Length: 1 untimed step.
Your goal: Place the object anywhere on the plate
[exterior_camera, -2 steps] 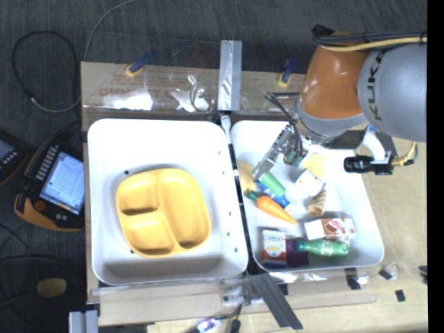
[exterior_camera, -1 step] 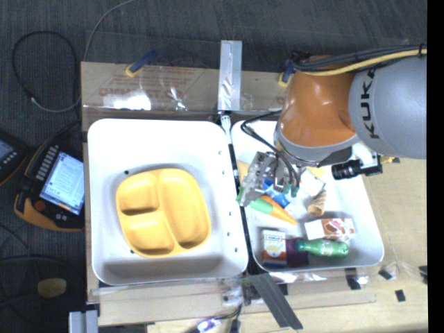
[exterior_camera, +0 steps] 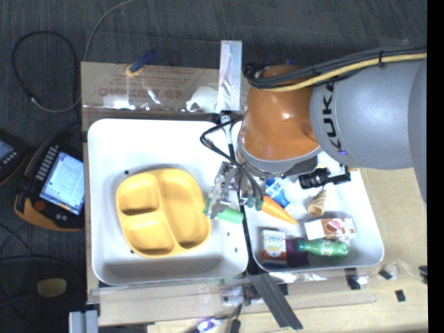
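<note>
We see dark grey carpet [exterior_camera: 139, 19] from nine to twelve o'clock. A black cable [exterior_camera: 41, 68] loops there, and a pale wooden bench [exterior_camera: 409, 214] sits at four.

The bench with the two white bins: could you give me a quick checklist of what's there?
Surface: two white bins side by side, left bin, right bin.
Job's things: yellow plate with three compartments in left bin; green object at the gripper, grip unclear.
Clutter: carrot, green bottle, jar, small packet, cone in right bin.
Grippers: over left bin's right edge.
Cables: black cable by wrist; thin wire on floor.
Surroundings: handheld controller at left.
</note>
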Tool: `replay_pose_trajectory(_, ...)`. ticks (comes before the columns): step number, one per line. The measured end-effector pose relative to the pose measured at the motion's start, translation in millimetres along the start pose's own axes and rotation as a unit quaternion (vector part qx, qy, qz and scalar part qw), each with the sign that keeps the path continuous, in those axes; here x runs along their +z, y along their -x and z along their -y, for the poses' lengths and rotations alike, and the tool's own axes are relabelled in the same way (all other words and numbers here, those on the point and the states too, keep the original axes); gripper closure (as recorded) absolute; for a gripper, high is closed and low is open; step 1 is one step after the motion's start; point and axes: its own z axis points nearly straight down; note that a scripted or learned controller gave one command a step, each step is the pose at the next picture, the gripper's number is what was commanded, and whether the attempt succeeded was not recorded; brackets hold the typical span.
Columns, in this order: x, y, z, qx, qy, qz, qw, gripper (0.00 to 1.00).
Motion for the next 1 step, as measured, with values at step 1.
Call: replay_pose_trajectory(1,6.5,-34.6,29.7,-0.172,-0.001,0.0,0.9851,1.0)
